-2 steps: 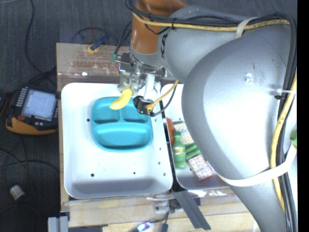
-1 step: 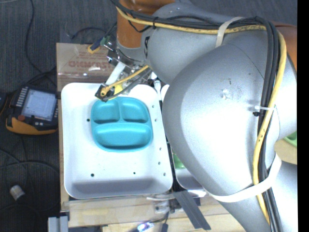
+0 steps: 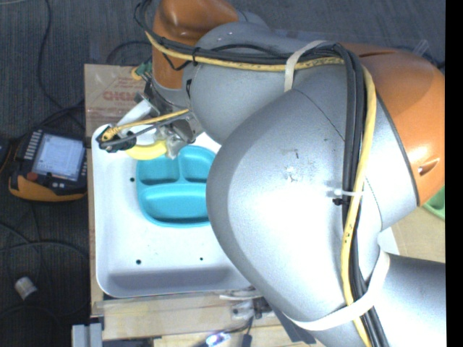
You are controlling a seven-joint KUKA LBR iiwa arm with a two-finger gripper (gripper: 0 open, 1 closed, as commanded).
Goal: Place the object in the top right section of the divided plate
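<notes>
Item: left white bin, holding one blue divided plate. You see two small sections along its upper side and one large section below, all three bare as far as they show. The top right section sits right against the grey arm, and its far corner is hidden under the arm's bulk. Item: one yellow object, curved, something like a toy banana. It is at the plate's upper left edge, overlapping the rim or just above it; you cannot tell whether it rests there or hangs a little over it. Item: gripper, just beside the yellow object on its right and over the plate's upper edge. Whether it is wide, narrow or closed on the object, you cannot tell from this slant, so do not count the object as held. Item: a black-tipped cable loop, running left from the wrist above the object. Item: a flat sheet of cardboard under the bin's far end, and a handheld control pad on the floor well to the left. Status, as a judgement: the placing is not done. The object is near the plate but at the wrong corner, on the upper left side instead of the top right section. What is left is a short carry to the right along the plate's upper side, a release inside that section, and a clean retreat.
</notes>
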